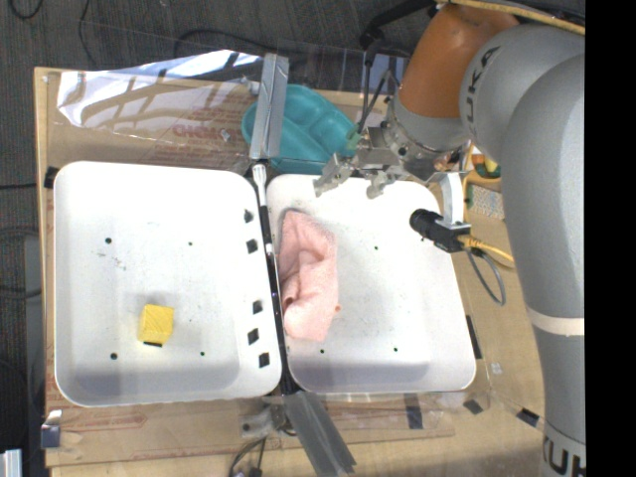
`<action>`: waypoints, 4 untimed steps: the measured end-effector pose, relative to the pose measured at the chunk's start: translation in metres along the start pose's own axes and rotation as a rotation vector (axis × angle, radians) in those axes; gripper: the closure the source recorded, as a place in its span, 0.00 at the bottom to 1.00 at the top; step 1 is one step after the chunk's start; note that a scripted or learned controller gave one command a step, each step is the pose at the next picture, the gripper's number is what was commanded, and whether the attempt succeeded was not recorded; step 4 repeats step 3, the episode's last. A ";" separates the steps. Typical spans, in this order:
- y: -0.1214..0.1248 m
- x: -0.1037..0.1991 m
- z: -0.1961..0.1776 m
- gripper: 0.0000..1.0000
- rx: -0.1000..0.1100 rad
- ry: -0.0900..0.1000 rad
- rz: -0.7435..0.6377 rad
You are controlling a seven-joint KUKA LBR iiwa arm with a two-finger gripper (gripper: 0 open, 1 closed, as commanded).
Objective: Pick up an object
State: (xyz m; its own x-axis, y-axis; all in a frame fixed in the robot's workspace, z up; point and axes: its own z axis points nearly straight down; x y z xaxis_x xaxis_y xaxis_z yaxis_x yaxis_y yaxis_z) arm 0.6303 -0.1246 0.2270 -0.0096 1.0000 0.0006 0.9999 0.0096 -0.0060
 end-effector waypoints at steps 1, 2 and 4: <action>0.022 -0.024 0.136 0.00 0.001 0.001 -0.278; 0.022 -0.023 0.126 1.00 0.002 0.001 -0.282; 0.015 0.049 0.034 1.00 -0.005 -0.002 -0.481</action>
